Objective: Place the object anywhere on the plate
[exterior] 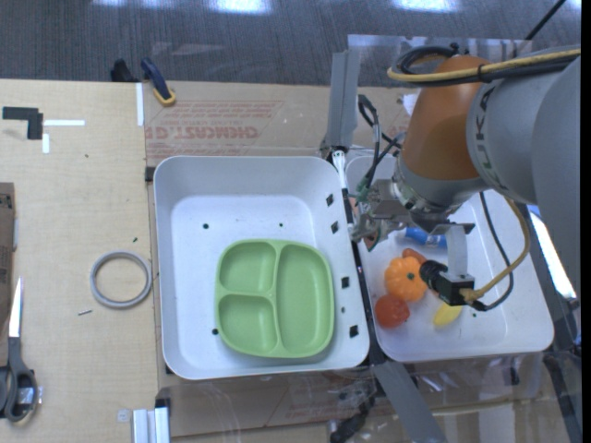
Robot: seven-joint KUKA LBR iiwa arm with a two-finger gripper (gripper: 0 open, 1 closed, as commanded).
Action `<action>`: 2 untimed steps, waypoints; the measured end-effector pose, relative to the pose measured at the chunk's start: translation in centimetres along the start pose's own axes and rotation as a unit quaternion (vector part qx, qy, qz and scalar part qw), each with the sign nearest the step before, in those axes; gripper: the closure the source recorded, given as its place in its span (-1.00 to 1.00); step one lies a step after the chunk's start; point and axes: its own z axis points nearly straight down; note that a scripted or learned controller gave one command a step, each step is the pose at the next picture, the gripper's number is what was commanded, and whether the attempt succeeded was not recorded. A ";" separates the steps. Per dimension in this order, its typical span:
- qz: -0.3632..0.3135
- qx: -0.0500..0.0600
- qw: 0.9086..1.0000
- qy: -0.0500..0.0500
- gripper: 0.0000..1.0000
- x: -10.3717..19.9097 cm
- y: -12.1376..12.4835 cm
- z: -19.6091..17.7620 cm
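A light green plate (275, 298) with three compartments lies in the left white bin (185, 201). In the right bin (517, 326) sit a small orange pumpkin (404, 277), a red tomato-like piece (391, 312), a yellow piece (447, 315) and a blue item (423, 237) partly under the arm. My gripper (374, 221) hangs low over the right bin's left side, just beside the wall between the bins and up-left of the pumpkin. The grey and orange wrist (443, 146) hides much of it.
On the bench left of the bins lie a grey ring (120, 279) and scissors (18, 386). A blue and yellow clamp (159, 83) sits at the back. Cables (499, 275) loop from the arm across the right bin.
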 end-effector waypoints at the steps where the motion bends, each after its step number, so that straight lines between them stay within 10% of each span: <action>1: -0.003 -0.001 1.000 0.000 1.00 0.5 -0.2 -7.2; 2: -0.001 0.000 1.000 0.000 1.00 0.2 0.9 -4.2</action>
